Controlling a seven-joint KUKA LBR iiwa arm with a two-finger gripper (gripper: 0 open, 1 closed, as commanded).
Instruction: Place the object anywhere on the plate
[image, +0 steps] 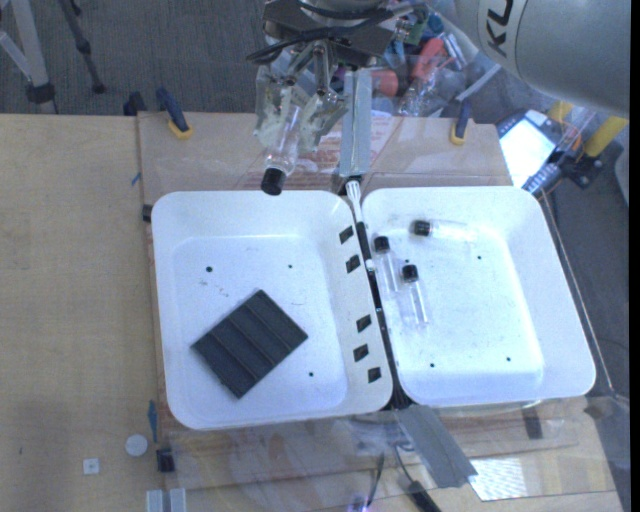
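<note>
Two shallow white bins sit side by side on the table (70, 300). In the left bin (175, 225) a dark ribbed plate (249, 342) lies flat, turned at an angle, toward the near left part of the floor. The right bin (530, 240) holds three clear vials with black caps: one vial (440, 230) lies crosswise near the far wall, a second vial (412, 296) lies lengthwise near the middle, and a third vial (386, 262) lies lengthwise close to the wall shared with the left bin.

Above the far edge of the left bin, the end effector (300, 95) hangs at the top of the view, its transparent fingers (270, 105) pointing down toward the table. Between them it grips a fourth clear vial (280, 155), hanging tilted with its black cap lowest, just over the bin's far rim. This held vial is well apart from the plate, which lies nearer the camera. The grey arm (560, 45) enters from the upper right.
</note>
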